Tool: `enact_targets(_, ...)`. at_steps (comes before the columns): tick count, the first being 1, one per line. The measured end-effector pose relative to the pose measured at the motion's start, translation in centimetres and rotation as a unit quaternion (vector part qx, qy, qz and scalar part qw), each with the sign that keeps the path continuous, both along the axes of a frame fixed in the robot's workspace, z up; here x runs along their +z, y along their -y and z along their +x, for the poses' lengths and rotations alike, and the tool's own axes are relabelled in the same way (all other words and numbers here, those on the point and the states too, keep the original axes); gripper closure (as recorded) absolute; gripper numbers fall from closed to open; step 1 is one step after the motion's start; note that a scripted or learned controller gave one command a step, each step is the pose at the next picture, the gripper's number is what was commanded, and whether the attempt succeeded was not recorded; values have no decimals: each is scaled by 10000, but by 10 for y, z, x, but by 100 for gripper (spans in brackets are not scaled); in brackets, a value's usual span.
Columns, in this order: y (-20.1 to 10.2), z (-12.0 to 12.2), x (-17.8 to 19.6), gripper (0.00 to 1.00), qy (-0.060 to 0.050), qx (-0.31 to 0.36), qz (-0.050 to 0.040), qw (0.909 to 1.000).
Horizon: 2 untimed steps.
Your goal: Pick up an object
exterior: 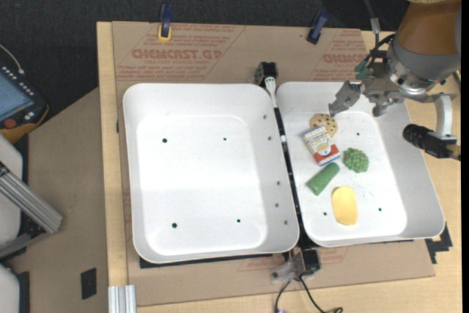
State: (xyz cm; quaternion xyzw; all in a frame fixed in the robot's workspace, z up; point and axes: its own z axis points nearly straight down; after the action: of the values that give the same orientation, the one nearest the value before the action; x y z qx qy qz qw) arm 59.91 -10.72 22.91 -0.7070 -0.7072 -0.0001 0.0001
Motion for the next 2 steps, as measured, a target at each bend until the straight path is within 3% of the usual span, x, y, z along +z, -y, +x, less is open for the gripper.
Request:
enact_targets(1, -13, 7, -108, 0, -54, 9, 11, 10000)
enact_targets(2, 86, 34, -62, 0, 38, -30, -36, 10000)
